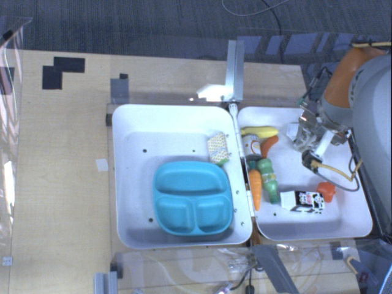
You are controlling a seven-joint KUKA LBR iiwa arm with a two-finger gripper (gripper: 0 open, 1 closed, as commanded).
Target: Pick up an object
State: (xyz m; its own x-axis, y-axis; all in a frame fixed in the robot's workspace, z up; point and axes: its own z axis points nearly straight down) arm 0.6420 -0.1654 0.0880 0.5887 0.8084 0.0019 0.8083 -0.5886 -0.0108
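In the right bin [352, 222], the tool [309, 144] hovers at three o'clock; its opening I cannot tell. The small orange toy [326, 191] below at five o'clock looks light, rigid, smooth: pinch across its middle.

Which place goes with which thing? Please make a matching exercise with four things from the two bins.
Things:
1. blue tray
2. banana
3. carrot
4. milk carton

Places:
A. right bin, far edge
B. right bin, near side, beside a small orange-red item
C. left bin, near half
D. right bin, along the divider between the bins

Pairs: 1-C, 2-A, 3-D, 4-B
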